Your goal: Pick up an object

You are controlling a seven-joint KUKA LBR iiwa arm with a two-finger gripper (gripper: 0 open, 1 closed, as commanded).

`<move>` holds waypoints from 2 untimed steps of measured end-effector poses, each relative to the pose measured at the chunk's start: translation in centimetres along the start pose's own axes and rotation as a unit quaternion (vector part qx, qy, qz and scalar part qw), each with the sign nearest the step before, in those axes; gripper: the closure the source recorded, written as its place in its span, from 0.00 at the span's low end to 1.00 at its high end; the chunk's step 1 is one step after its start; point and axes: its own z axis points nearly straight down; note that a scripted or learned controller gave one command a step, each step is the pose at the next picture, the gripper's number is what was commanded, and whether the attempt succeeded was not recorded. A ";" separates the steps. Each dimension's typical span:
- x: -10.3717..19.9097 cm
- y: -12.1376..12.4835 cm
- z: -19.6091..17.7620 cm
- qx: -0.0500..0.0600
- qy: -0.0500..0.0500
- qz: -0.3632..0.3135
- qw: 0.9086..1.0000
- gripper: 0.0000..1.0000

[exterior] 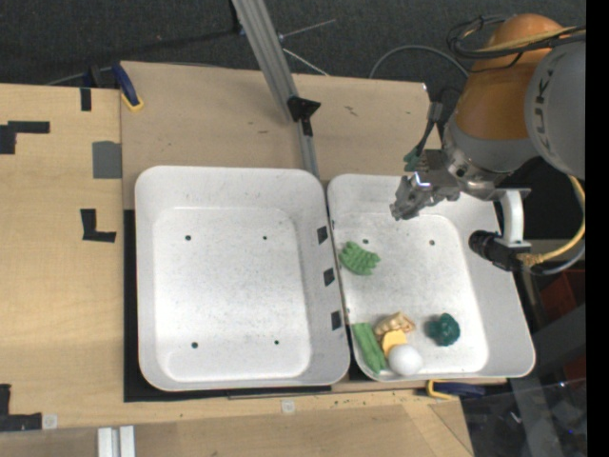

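Right bin (pixel 495 350): ridged green object (pixel 360 258), pincer (pixel 411 204) apart.

The arm (pixel 552 93) is a grey rounded shell with an orange band (pixel 509 74), part of black lettering on its side, black cables looping over the top, and a small dark metal gripper (pixel 411 201).

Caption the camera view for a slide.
Gripper hovers over the right bin, above a green toy and clustered objects.
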 end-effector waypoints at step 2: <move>9.4 -4.3 0.4 -0.001 0.000 -0.001 1.000 1.00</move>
